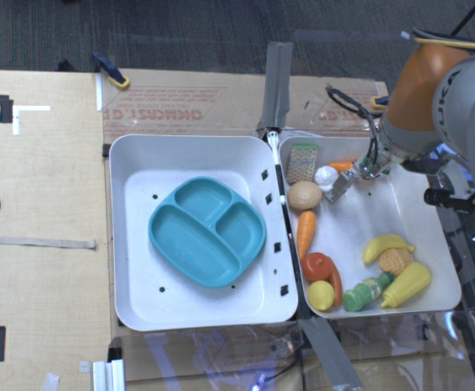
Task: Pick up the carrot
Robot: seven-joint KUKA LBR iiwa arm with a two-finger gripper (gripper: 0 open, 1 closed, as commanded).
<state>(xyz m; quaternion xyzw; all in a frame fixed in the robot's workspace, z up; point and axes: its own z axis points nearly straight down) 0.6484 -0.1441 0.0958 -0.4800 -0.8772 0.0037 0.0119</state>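
In right bin (420, 218) by left wall, carrot (304, 232) lies lengthwise below egg (304, 195): prob light, stiff, slick, so grab mid-body; gripper (345, 182) nearby, can't tell if open.

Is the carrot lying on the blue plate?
No, the carrot lies in the right bin, beside its left wall, apart from the blue plate.

carrot (305, 230) in right bin (416, 218), blue tray (208, 231)
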